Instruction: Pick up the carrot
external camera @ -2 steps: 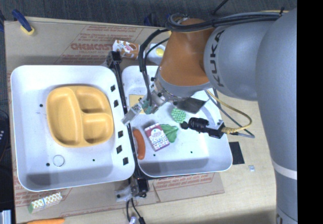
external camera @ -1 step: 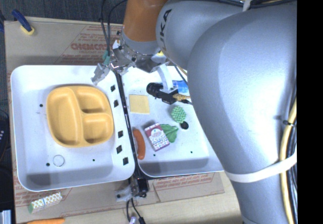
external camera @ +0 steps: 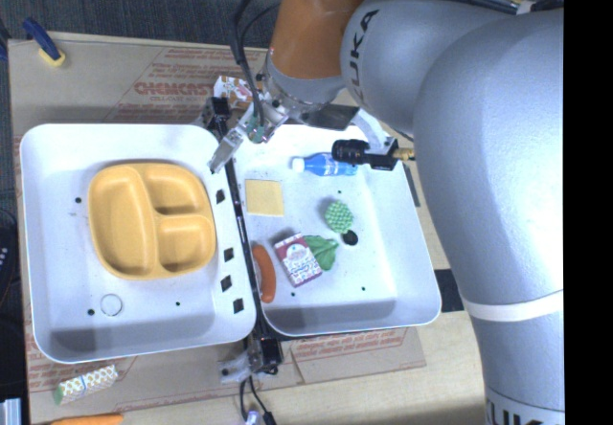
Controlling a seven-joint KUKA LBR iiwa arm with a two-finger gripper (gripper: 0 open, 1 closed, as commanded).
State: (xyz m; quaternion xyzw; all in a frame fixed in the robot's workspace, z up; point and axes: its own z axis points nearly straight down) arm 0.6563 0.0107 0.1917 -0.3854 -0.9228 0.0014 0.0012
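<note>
The carrot [external camera: 264, 272], a slim orange-red stick, lies along the left wall of the right bin [external camera: 407, 251], near its front. Beside it on the right is a red box. My gripper [external camera: 230, 144] hangs over the divider between the two bins at the back, well behind the carrot and apart from it. Nothing shows in the gripper. The grey arm with its orange band [external camera: 311, 26] reaches in from the upper right and hides the back edge of the right bin.
The right bin also holds a yellow cheese slice [external camera: 264, 196], a blue bottle [external camera: 326, 164], a green knobbly item [external camera: 338, 215], a green leaf [external camera: 324, 250] and the red box [external camera: 298, 260]. A yellow divided plate [external camera: 151, 218] sits in the left bin [external camera: 48, 165].
</note>
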